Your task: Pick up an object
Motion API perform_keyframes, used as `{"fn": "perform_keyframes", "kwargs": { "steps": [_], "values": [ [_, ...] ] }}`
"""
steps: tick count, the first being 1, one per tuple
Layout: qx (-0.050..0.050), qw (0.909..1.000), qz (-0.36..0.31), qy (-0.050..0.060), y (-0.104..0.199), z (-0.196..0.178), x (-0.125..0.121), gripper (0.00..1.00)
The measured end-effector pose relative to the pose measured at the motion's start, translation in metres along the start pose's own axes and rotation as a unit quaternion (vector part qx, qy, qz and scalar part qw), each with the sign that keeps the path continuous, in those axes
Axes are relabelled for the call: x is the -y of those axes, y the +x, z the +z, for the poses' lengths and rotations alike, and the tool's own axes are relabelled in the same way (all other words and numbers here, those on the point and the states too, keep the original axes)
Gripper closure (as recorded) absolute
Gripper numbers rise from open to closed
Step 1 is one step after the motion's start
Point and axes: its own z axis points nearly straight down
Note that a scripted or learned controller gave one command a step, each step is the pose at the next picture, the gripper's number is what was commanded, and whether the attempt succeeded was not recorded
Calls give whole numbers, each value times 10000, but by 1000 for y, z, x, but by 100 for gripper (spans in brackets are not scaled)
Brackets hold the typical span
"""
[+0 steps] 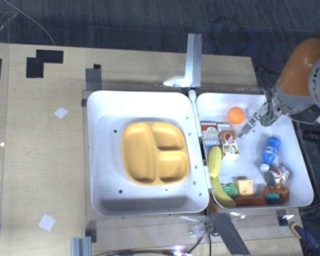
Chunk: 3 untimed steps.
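A wooden worktop (pixel 37 159) is seen from above, bearing two shallow white bins set side by side, their inner rims touching along a central seam. The left bin (pixel 104 196) is occupied at its middle by a yellow divided tray (pixel 152 152), with a bare white margin left open on all four sides. The right bin (pixel 301 164) is crowded along its lower and left parts, while bare floor is left in its upper right area and at its centre. The grey arm (pixel 312 87), with its orange band, is cut off by the right edge, so its further length is hidden. The jaws (pixel 249 128) are held low over the upper middle of the right bin, just beside an orange ball (pixel 236 115) and just above a red-and-white carton (pixel 228 144); how far they are parted cannot be told, and nothing can be made out between them. A second printed carton (pixel 209 134) lies against the left rim. A corn cob (pixel 215 160) and a banana (pixel 220 192) are ranged below it, near the seam. A blue bottle (pixel 270 151) lies well apart toward the right wall. Small items are bunched along the lower rim, where a tan cube (pixel 245 187) can be recognised; the rest overlap and are hard to tell apart.
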Motion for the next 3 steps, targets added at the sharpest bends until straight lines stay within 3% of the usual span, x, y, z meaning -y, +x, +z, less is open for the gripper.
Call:
{"fn": "perform_keyframes", "kwargs": {
  "steps": [1, 2, 3],
  "values": [
    [19, 9983, 589, -12, -1, 8, -25, 0],
    [14, 9993, -363, -9, 31, 7, 16, 0],
    [8, 9998, 223, 13, 16, 7, -43, 0]
  ]
}}
